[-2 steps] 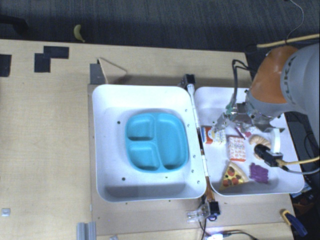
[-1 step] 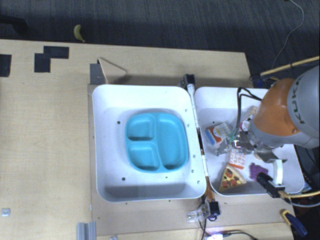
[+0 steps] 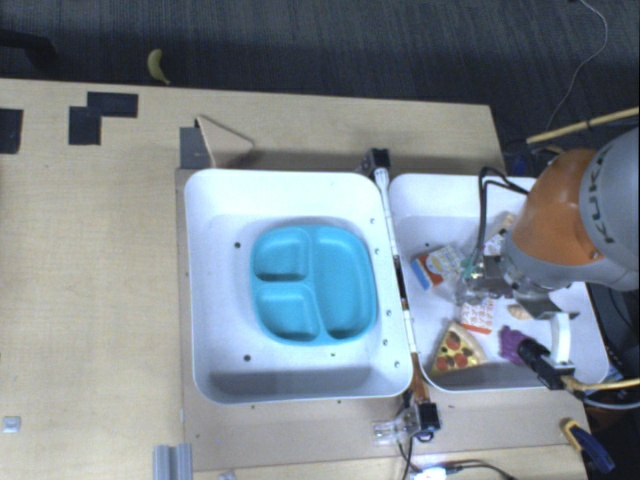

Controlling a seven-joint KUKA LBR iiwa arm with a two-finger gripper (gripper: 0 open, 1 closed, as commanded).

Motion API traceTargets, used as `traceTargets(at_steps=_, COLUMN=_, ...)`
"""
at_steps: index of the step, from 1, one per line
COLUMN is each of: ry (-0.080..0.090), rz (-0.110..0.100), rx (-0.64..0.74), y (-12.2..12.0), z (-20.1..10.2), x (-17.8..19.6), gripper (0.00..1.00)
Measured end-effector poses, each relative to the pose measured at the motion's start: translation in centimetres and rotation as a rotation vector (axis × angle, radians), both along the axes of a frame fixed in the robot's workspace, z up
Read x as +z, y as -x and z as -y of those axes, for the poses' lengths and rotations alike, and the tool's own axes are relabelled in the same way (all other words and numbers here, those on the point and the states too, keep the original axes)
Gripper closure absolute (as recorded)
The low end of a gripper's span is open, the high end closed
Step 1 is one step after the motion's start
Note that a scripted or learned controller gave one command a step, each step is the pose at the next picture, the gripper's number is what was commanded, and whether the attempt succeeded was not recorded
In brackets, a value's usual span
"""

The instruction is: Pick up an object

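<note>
In the right bin (image 3: 430, 203), my gripper (image 3: 474, 290) reaches down from the grey and orange arm (image 3: 565, 223). It hovers over a red and white packet (image 3: 479, 315). Just left of it lies a small white, red and blue carton (image 3: 432, 266) beside a clear crinkled wrapper (image 3: 458, 261). A toy pizza slice (image 3: 458, 350) rests near the bin's front wall. To its right, a purple object (image 3: 513, 343) is partly covered by the robot's wrist. I see nothing held between the gripper's parts.
The left bin (image 3: 215, 268) holds a blue divided plate (image 3: 312, 282). A thin ridge (image 3: 395, 268) separates the two bins. The tan bench (image 3: 90, 298) stretches left, with black tape marks (image 3: 100, 116) at its back.
</note>
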State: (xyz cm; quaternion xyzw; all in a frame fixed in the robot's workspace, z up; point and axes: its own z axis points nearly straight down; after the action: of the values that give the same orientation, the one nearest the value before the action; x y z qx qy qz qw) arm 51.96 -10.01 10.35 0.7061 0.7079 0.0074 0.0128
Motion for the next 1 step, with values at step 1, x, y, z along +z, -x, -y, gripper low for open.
traceTargets(at_steps=1, ry=0.0, rz=0.0, rx=0.0, y=0.01, z=-0.02, x=-0.03, gripper=0.0)
